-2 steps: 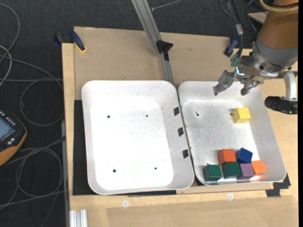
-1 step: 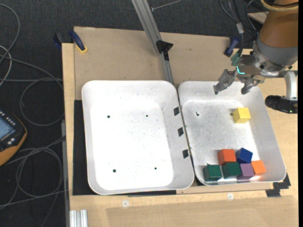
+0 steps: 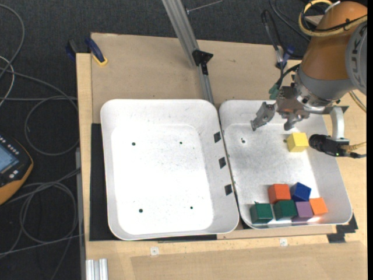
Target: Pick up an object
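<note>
Two white bins, the left bin [image 3: 157,168] speckled with black dots, the right bin [image 3: 256,162] too. A yellow block [image 3: 297,142]; clustered blocks in orange [image 3: 279,192], blue [image 3: 301,191], dark green [image 3: 261,212], purple [image 3: 303,209]. Tan wooden bench [image 3: 145,57]. Orange-banded grey arm [image 3: 332,45].

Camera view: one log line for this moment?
gripper: open, holds nothing | over right bin far end | yellow block: loose beside it | block cluster: near corner

The arm [image 3: 333,51] has a rounded orange band, grey casing and a grey metal hand [image 3: 275,116].
</note>
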Controlling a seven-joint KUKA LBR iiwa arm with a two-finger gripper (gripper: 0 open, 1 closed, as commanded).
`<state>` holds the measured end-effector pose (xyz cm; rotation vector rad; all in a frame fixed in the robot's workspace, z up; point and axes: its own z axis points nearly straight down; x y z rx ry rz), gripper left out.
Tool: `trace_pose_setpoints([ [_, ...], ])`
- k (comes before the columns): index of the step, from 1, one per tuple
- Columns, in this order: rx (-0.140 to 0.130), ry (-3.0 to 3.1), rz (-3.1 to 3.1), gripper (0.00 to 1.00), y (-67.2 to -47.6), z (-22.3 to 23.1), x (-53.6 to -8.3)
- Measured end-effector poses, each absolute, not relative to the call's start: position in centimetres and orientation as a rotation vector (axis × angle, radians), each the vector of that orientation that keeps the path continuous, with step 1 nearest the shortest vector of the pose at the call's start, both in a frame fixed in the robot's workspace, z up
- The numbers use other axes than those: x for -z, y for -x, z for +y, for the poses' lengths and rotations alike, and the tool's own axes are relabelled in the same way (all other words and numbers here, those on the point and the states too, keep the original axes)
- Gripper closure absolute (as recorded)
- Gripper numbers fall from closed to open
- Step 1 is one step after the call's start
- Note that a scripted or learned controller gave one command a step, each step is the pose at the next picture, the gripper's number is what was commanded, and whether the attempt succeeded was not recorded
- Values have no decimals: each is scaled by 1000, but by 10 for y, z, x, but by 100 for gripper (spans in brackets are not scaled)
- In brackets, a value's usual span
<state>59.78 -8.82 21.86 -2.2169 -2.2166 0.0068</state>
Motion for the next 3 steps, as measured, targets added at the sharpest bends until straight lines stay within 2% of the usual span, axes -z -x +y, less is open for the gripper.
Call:
trace_pose_setpoints([
  [2,-7,2217,-2216,0,-596,-90,-102],
  [3,4,2222,-2222,100,-598,-90,-117],
])
